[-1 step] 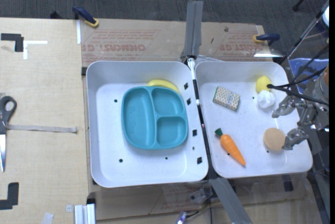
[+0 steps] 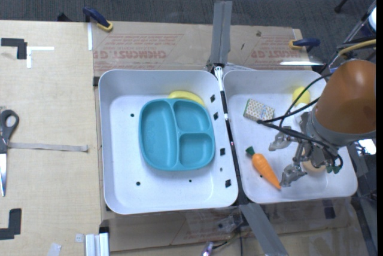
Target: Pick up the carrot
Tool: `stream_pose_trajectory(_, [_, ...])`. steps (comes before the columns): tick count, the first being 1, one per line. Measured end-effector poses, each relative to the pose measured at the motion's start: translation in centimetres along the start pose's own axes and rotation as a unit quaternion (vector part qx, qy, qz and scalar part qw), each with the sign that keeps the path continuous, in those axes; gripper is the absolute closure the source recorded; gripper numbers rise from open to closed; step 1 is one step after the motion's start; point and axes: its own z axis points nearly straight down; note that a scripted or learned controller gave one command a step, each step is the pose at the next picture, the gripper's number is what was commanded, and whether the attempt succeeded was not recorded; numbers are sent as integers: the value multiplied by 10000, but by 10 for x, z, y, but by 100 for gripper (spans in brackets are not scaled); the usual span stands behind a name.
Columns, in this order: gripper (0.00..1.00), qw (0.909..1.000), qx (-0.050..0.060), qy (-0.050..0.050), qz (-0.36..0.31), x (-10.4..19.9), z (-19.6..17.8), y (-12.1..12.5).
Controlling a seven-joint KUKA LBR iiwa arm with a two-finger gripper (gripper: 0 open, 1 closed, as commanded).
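An orange carrot [image 2: 266, 170] with a green stub lies slantwise near the front left of the right bin [image 2: 335, 189]. My gripper [image 2: 285, 159] hangs just to the carrot's right, low over the bin floor. It is open, with one metal finger [image 2: 279, 142] above the carrot's level and the other beside the carrot's thin tip. Nothing sits between the fingers. The orange wrist band [image 2: 350, 96] and black cables cover the bin's right part.
A patterned block [image 2: 258, 109] and a yellow item [image 2: 301, 95] lie at the back of the right bin. The left bin [image 2: 114, 147] holds a blue divided plate [image 2: 178, 133] with a yellow piece [image 2: 185, 95] behind it. Scissors [image 2: 6, 129] lie far left on the bench.
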Motion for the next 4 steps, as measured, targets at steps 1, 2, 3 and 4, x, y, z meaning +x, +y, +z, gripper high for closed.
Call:
stream_pose_trajectory(1, [0, 9969, 2, -5, 784, 6, 30, 19])
stream_pose_trajectory(2, [100, 9971, 9, -31, 765, 3, 20, 20])
stream_pose_trajectory(3, [0, 9970, 8, -31, 768, 3, 20, 20])
stream_pose_trajectory(4, [100, 9970, 28, -76, 764, 0, 9, 18])
